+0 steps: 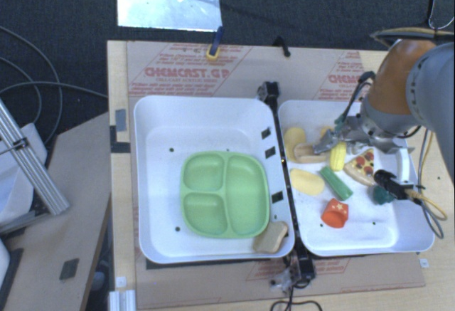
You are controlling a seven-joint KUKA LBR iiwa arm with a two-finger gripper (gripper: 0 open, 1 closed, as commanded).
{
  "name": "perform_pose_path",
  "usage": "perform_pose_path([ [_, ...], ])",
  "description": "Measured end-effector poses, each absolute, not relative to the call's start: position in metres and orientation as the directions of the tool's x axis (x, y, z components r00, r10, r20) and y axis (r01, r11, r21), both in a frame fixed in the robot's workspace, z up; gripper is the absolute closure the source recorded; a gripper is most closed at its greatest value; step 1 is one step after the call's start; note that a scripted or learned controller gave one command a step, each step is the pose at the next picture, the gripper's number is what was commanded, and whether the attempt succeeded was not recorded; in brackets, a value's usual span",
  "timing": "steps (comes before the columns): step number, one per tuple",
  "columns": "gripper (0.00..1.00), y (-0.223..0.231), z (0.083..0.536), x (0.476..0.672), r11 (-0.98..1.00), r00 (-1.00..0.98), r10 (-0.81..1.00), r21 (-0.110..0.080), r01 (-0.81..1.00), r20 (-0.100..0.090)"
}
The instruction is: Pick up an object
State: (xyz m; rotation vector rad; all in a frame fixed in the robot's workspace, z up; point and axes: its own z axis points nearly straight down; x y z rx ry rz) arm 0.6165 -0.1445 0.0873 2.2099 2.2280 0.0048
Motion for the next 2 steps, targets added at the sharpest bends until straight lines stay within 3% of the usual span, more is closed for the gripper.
perform_pose_path([
  [1,0.00,-0.180,0.086,0.670,0.008,-0.008,1.000,-0.002,1.000,0.000],
  [2,0.00,-0.208,0.088,0.599,-0.003,0.003,1.000,0.007,1.000,-0.001],
])
